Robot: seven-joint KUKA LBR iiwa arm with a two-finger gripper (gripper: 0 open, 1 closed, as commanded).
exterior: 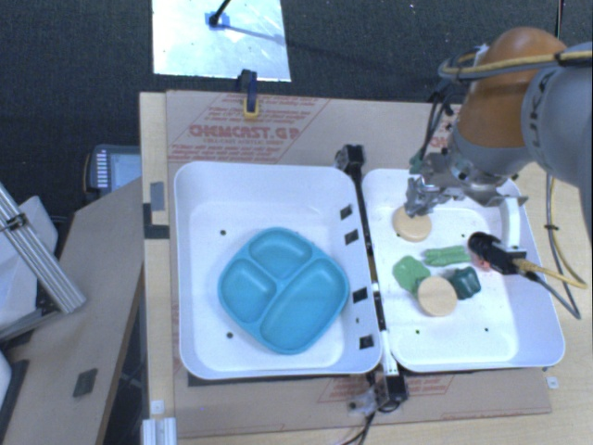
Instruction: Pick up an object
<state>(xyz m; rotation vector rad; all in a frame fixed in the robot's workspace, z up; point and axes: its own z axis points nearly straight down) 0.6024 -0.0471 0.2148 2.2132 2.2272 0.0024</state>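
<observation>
Two bins sit side by side on a board, their inner walls touching along the middle. The left bin holds a plate, which lies near its centre, a little toward the front. In the right bin everything lies in the left and back part. The far disc lies farthest back, with the gripper just over its back edge. In front of it the bar lies crosswise. The lump is just left of and before the bar. The near disc touches the lump's right front, and the block is just beside that disc on its right.
</observation>
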